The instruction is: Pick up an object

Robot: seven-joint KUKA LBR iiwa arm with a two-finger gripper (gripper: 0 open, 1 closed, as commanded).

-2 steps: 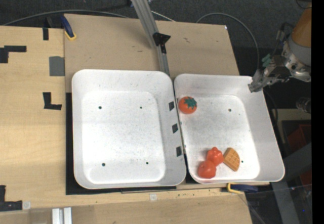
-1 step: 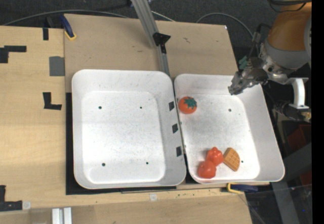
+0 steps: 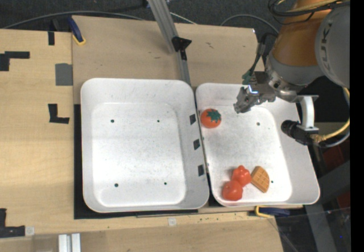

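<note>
In the right bin (image 3: 284, 148) a small orange-red tomato with a green top (image 3: 211, 118) lies near the far left corner. A red pepper-like toy (image 3: 235, 182) and a tan waffle-patterned cracker (image 3: 260, 178) rest close together near the front edge. My gripper (image 3: 243, 103) hangs over the back of the right bin, to the right of the tomato and apart from it. Nothing shows between its fingers.
The left bin (image 3: 96, 131) sits beside the right one, joined by black clips (image 3: 195, 144). A grey slanted pole (image 3: 162, 9) rises behind the bins. Cables and a black fitting (image 3: 296, 130) hang by the arm at the right bin's right side.
</note>
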